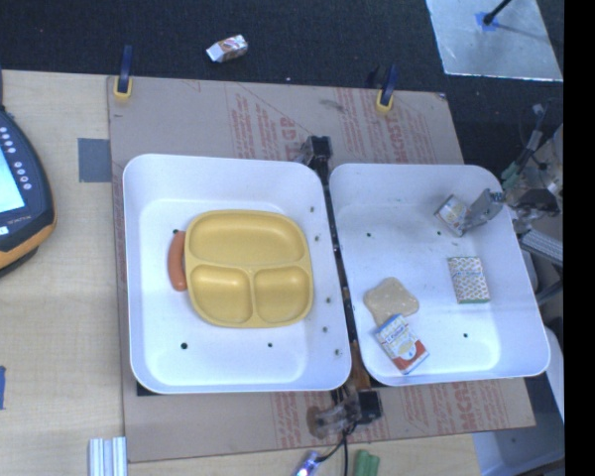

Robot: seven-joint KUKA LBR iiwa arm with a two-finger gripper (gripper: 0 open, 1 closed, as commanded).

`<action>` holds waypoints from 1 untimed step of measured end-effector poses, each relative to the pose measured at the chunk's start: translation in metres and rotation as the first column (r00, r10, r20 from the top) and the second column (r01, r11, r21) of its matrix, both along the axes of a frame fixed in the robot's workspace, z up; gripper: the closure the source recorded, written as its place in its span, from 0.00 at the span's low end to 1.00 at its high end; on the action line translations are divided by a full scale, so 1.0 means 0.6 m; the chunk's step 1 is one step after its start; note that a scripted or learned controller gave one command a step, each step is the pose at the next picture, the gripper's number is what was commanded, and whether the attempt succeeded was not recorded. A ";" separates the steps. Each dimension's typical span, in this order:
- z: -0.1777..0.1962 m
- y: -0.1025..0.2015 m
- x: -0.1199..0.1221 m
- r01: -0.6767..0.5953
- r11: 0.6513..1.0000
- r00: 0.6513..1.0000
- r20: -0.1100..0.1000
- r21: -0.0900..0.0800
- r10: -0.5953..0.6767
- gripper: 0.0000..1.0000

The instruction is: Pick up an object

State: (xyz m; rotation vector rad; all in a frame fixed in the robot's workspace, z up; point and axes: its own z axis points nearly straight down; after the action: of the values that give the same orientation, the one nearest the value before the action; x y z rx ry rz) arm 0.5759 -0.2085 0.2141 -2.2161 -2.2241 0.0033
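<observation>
Small flat speckled-grey packet (468, 279) in right white bin (496, 355): likely light, thin, limp (pinch across short edges). Gripper (476, 209) near crumpled foil wrapper (450, 211); opening indiscernible.

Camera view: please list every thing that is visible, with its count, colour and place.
bins: two, white, side by side on the bench
divided plate: one, yellow, in the left bin
sausage-like piece: one, orange-red, at the plate's left edge
flat lump: one, beige, right bin
small carton: one, white, blue and red, right bin, below the lump
patterned pad: one, pale, right bin
pendant: one, orange and grey, far left
wrapper: one, on the dark floor
gripper: one, grey, upper right bin
</observation>
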 end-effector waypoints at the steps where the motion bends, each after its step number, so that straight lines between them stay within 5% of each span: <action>1: -0.195 -0.005 0.086 -0.003 1.000 1.000 0.002 -0.002 0.003 0.00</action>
State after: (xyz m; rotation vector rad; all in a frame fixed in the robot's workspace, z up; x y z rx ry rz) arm 0.6276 -0.2116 0.0970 -2.2146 -2.2295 0.0039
